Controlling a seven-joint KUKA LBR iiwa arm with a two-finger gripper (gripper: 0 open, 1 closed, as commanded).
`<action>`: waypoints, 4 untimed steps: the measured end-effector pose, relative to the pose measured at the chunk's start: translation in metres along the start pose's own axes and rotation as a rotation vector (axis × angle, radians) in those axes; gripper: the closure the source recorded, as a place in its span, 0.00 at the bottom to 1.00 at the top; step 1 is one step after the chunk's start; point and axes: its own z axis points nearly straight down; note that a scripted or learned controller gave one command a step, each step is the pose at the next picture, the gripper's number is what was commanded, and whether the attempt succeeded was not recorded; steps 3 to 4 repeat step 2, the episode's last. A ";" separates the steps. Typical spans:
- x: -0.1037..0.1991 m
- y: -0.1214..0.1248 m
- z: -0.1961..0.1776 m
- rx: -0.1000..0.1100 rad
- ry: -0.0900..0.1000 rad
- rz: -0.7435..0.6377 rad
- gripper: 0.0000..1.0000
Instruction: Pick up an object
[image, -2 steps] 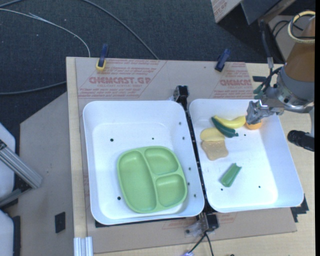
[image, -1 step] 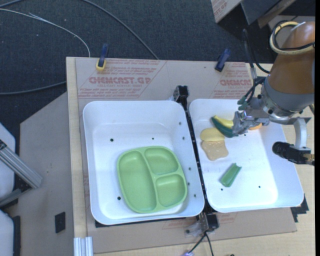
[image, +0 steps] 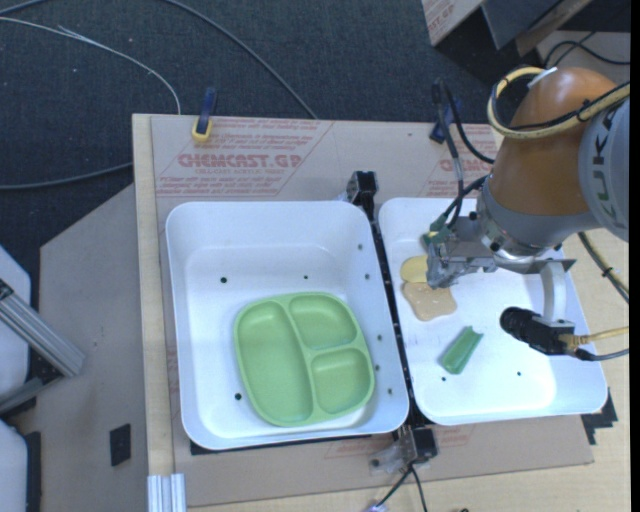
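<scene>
Tan food pieces (image: 428, 297) in right bin (image: 520, 395), near its left wall, directly under gripper (image: 440, 275). Gripper lowered onto them; open or closed, cannot tell. Green block (image: 460, 350) just beside, toward the front, lying tilted. Green divided plate (image: 303, 357) in left bin (image: 200, 240). Both bins on worktop (image: 250, 150).

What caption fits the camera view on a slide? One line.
KUKA arm's pincer lowered over tan pieces in the right bin, beside a green block; green divided plate in the left bin.
</scene>
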 end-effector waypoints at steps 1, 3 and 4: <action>0.057 -0.014 -0.006 -0.001 0.000 -0.001 1.00; 0.107 -0.030 0.013 0.001 -0.002 0.000 1.00; 0.107 -0.030 0.013 0.001 -0.002 0.000 1.00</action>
